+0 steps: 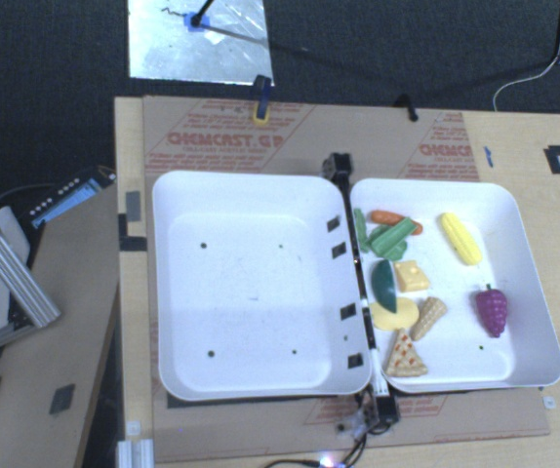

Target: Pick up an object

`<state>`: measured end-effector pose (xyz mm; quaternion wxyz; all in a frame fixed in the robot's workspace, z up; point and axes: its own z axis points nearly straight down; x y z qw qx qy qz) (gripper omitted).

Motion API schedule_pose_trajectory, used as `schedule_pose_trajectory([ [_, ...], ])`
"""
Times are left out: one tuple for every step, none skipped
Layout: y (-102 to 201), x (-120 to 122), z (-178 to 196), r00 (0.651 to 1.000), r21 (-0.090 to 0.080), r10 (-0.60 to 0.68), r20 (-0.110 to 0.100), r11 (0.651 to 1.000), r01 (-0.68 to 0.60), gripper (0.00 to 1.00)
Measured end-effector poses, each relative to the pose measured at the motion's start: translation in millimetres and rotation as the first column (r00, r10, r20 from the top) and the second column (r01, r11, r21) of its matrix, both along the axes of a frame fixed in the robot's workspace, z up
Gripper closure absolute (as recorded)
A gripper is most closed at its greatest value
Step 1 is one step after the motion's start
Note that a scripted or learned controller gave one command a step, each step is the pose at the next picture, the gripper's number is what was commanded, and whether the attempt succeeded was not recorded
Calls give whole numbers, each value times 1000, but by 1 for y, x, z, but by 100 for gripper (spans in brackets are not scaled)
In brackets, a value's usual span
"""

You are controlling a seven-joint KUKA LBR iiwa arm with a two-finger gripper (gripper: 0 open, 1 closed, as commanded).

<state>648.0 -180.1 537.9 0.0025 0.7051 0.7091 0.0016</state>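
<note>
Jaws: state can't be told from this view, and nothing suggests a grasp has begun, so I'd judge the task at its very start.

All candidate objs lie in the right-hand shallow white plastic bin [529, 261], none lifted. A long yellow plastic corn cob [461, 238] sits apart near the top, and a purple plastic grape bunch [492, 310] sits apart toward the right wall. The rest crowd the bin's left side by the divider: a small orange plastic carrot [389, 216] above a green plastic pod-shaped veg [394, 237], then a pale yellow cheese-like block [412, 277] beside a dark green oval piece [384, 284]. Lower down come a tan waffle-cone shape [427, 317] and a triangular pizza-slice toy [405, 356].

The left-hand shallow white plastic bin [251, 281] touches the right one along the middle; both rest on a brown cardboard sheet [378, 135] on the light wooden desk [529, 144].

Left to do: everything, i.e. approach, close on one obj, lift. Corn or grapes look easiest, w/ free room around them.
</note>
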Motion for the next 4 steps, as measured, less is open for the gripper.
schedule_pose_trajectory([
  [-8,-4,-3,1000,0,-5,-3,1000,5,100],
  [-27,-35,-3,1000,0,-5,-4,1000,5,100],
  [-26,-67,-17,1000,2,-5,-5,1000,5,100],
  [-26,-86,-2,1000,0,-5,-2,1000,5,100],
])
